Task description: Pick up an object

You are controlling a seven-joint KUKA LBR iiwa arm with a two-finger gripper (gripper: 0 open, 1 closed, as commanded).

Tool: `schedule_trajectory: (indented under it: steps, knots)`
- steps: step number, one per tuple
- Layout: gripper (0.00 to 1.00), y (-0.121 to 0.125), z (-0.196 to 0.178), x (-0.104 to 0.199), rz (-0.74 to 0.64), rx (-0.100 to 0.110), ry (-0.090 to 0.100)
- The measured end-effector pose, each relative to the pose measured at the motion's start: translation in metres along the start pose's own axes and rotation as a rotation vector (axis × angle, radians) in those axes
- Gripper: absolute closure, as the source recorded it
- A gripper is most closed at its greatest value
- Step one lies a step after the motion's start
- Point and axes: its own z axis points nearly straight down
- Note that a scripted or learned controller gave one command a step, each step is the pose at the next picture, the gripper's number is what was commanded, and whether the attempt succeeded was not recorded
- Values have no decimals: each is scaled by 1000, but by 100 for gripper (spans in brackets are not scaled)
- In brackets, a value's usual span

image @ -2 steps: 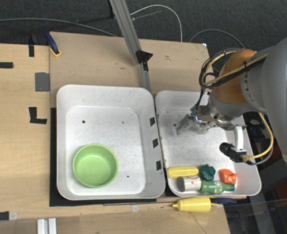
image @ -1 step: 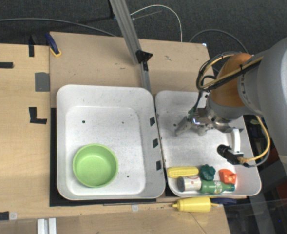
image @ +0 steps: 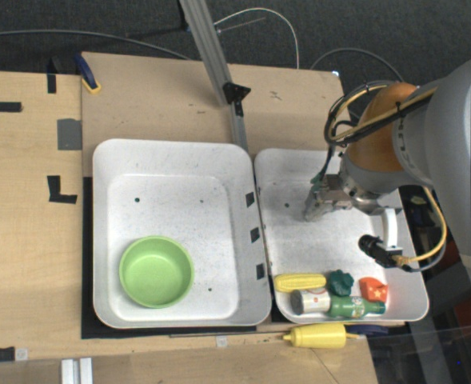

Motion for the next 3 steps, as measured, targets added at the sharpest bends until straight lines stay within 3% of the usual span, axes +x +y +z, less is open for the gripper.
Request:
schedule_trajectory:
  steps: [3]
  knots:
    - [100, 12, -171, -11, 2, -7, -1]
